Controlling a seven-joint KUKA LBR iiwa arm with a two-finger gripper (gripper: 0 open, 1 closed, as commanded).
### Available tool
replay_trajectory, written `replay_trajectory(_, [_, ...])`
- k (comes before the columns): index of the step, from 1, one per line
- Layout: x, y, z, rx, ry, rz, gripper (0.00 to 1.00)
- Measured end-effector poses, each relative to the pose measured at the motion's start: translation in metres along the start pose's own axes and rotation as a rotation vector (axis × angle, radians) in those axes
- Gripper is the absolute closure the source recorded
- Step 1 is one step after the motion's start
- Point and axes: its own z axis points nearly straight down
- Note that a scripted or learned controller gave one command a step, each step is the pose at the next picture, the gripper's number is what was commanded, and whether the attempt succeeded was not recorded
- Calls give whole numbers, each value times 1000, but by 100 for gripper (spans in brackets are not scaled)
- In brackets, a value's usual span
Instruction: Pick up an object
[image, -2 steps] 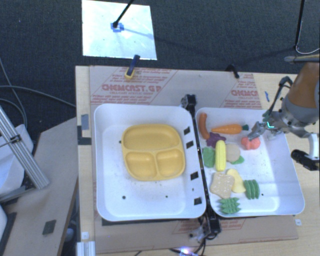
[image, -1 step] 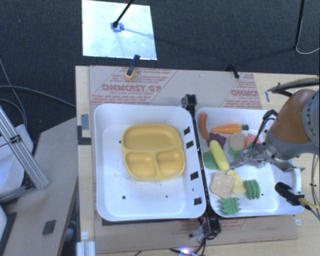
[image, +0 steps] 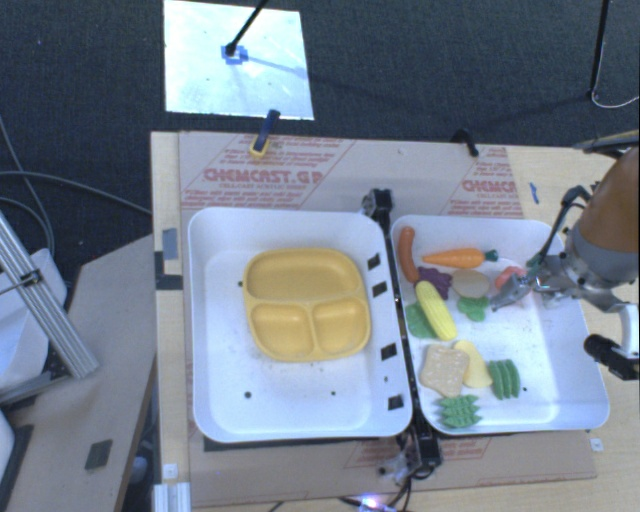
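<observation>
The right bin (image: 575, 400) holds several toy foods. An orange carrot (image: 455, 257) lies at the back, and a red sausage (image: 406, 252) lies along the left wall. Near them are a yellow corn cob (image: 435, 308), a purple piece (image: 433, 279), a beige potato (image: 469, 284) and a green broccoli (image: 472, 308). Toward the front lie a bread slice (image: 444, 369), green beans (image: 504, 378) and a leafy green piece (image: 459, 410). My gripper (image: 503, 293) reaches in from the right, low over the bin, just right of the potato and broccoli. A small red piece (image: 509, 275) shows right beside it.
The left bin (image: 215, 400) holds a yellow divided plate (image: 305, 303). A black clip strip (image: 390, 310) joins the two bins. The arm's grey body and orange band (image: 610, 215) cover the right bin's far right side. Cardboard (image: 300, 175) lies under both bins.
</observation>
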Motion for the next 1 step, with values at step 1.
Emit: replay_trajectory(1, [80,-72,-30,9,8,-8,0])
